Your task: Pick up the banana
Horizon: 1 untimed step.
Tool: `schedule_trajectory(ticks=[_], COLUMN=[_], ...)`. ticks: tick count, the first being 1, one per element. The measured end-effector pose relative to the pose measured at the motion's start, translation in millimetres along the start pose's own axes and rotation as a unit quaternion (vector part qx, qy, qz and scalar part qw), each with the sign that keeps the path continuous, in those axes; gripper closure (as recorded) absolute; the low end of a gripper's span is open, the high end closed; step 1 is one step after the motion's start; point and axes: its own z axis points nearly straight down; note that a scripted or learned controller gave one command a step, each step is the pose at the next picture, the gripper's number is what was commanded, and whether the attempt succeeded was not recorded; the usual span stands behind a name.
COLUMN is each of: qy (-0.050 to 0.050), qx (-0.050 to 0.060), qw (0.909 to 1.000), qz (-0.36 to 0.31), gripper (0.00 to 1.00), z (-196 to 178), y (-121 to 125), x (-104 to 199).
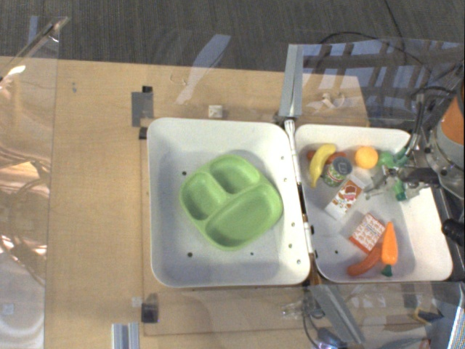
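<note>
The yellow banana point(320, 163) lies in the right bin point(429, 273), near its far left corner, beside the bin's left wall. A small can point(336, 171) touches the banana's right side. My gripper point(378, 179) hangs over the right half of that bin, to the right of the banana and well apart from it. Its two grey fingers point left and stand open, with nothing between them.
The right bin also holds an orange point(366, 157), a white and red carton point(344, 197), a red box point(367, 233), a carrot point(390, 246) and a red sausage point(363, 264). A green divided plate point(231, 201) sits in the left bin point(156, 195).
</note>
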Motion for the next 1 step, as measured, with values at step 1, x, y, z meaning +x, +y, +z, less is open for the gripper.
schedule_trajectory(ticks=[1], qy=[0.001], qx=[0.001], qw=[0.9946], qz=[-0.104], gripper=[0.0], z=[115.3], y=[38.4], x=[14.6])
